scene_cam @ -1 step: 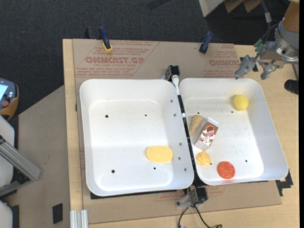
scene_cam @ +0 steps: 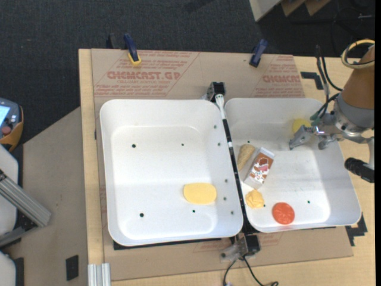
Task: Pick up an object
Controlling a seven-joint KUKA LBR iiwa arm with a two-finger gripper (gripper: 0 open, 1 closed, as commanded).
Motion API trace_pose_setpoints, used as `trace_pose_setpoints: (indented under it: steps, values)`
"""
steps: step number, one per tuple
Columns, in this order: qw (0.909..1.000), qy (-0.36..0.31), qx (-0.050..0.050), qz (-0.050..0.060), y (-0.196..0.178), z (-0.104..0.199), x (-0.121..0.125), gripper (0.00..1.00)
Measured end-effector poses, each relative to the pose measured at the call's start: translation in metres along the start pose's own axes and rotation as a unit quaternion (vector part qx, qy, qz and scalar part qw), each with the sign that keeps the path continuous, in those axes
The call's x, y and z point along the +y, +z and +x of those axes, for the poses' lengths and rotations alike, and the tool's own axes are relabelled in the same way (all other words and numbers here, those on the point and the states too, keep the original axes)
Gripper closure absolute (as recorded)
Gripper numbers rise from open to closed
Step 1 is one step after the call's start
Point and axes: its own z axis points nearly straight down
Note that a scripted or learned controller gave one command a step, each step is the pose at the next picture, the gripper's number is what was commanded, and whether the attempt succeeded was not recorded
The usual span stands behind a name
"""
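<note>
Gripper [scene_cam: 311,137] sits low in right bin [scene_cam: 339,213], fingers apart, holding nothing, w/ yellow bit [scene_cam: 299,125] just beside it. Should centre over it, drop straight, then close.

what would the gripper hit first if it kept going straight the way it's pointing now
The gripper points toward the view's left and downward, so it would probably meet the bare floor of the right bin first, short of the small carton; depth is unclear.
</note>
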Motion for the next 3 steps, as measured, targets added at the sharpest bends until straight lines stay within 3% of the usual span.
trace_pose_setpoints:
  steps: [1, 2, 3]
  values:
    - [1.0000, -0.005, 0.003, -0.005, 0.015, 0.006, 0.063, 0.00]
    - [0.9999, -0.004, -0.004, -0.009, 0.003, 0.001, 0.062, 1.00]
    - [0.9999, -0.005, -0.003, -0.011, -0.066, 0.066, 0.066, 1.00]
